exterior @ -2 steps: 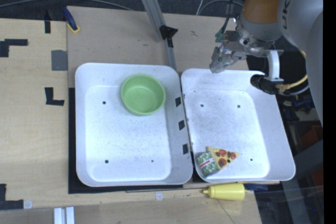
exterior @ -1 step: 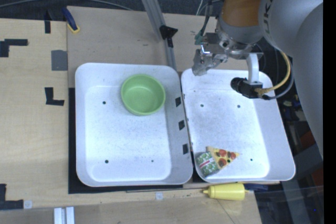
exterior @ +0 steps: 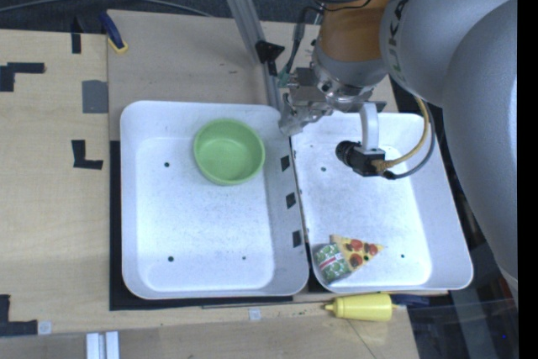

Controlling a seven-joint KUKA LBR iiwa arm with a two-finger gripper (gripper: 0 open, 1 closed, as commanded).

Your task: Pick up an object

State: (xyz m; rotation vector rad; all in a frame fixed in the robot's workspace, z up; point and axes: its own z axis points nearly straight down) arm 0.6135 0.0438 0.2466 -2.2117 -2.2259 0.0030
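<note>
Arm parked over the far end of the right bin, nothing lifted that I can see.

Going left to right, I see the round green plastic bowl (exterior: 229,150) sitting upright in the left white bin (exterior: 151,214), toward its far side. The flat pizza-slice toy (exterior: 356,249) and a small green-labelled packet (exterior: 330,262) lie touching in the right white bin (exterior: 420,206), near corner. A yellow squeeze bottle (exterior: 363,308) lies just outside that bin. The gripper (exterior: 296,115) hangs at the bins' shared far edge (its opening I cannot tell).
</note>
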